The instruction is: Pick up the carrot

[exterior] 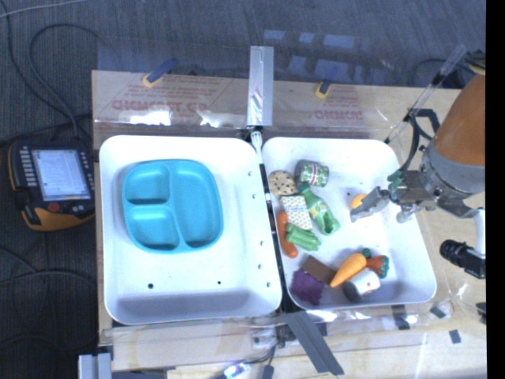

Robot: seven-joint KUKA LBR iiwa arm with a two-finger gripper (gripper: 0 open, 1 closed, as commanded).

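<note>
Dark carpet surrounds a bench carrying 2 white bins; the left bin [110, 290] holds a blue divided plate [171, 204], the right bin [410, 251] a clutter of toy food. Near that bin's front, the carrot [349, 268] lies tilted, touching a brown block [318, 269]. It looks light, rigid and smooth, so pinching its thicker middle seems safest. Above the bin's right side, the gripper [388, 205] hangs open and holds nothing.

grey arm reaches in from the right, claw [384, 204] hanging low.
</note>
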